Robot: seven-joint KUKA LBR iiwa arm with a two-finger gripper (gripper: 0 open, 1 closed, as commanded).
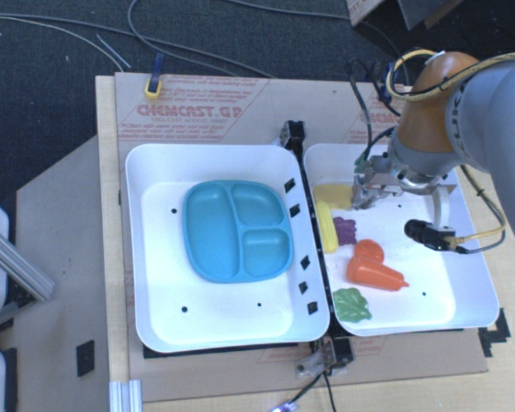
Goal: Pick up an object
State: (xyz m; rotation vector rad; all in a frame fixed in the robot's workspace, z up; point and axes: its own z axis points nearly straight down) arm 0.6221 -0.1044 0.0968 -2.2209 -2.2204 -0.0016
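Note:
The right bin [463,303] holds several toy foods along its left side. A yellow piece [327,221] lies against the left wall, with a small purple grape bunch [345,229] beside it. In front of those lie an orange carrot-like piece [371,266] and a green leafy piece [350,303]. My gripper [366,193] hangs low over the back left of the right bin, just right of the yellow piece's far end and behind the grapes. I see nothing held in it.
The left bin [154,307] carries a blue divided plate [238,229]. A black connector with a yellow cable [429,233] hangs off the arm over the middle of the right bin. Black clips [297,221] run along the wall between the bins.

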